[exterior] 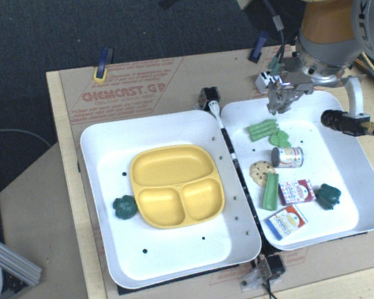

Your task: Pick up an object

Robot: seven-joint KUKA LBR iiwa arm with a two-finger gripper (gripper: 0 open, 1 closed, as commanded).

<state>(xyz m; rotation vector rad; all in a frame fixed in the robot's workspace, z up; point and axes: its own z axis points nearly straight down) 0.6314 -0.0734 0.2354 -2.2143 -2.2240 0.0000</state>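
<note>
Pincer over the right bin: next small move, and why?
Probably lower straight down toward the green bean pod. The pincer hangs at the right bin's far edge, just above that pod, with nothing seen between its fingers; the other items lie nearer the camera.

Both white bins (103,191) look like smooth, glossy plastic. The yellow divided tray (177,185) is glossy plastic too. The tabletop (65,114) is matt brown board. The can (288,157) shines like metal.
</note>
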